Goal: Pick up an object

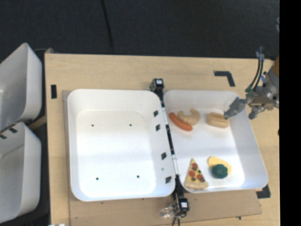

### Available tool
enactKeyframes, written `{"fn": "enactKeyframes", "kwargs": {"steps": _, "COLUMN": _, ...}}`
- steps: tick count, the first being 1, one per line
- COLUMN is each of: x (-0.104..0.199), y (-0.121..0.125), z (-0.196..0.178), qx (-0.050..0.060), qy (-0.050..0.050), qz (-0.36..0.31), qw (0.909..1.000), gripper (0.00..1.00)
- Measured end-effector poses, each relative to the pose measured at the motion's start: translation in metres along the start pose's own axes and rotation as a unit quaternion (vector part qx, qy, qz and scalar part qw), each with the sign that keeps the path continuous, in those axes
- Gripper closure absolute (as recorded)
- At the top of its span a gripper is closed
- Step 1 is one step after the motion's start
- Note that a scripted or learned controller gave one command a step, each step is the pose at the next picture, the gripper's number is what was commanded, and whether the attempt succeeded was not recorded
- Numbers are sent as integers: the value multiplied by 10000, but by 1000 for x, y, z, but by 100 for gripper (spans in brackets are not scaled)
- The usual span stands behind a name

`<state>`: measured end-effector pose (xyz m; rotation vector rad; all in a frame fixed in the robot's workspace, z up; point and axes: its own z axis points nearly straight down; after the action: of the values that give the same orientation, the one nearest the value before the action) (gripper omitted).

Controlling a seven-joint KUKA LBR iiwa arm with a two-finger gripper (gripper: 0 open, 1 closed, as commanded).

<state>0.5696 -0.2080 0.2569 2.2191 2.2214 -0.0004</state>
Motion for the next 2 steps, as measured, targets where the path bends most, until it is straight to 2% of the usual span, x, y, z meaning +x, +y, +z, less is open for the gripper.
{"fn": "enactKeyframes", "kwargs": {"steps": 1, "x": 70, "y": -85, "z": 113, "qx": 85, "qy": 42, "qz": 0, "qw": 10000, "gripper": 0}}
{"fn": "enactKeyframes", "kwargs": {"steps": 2, "x": 103, "y": -79, "z": 114, "qx": 1, "qy": 11, "qz": -16, "qw": 10000, "gripper": 0}}
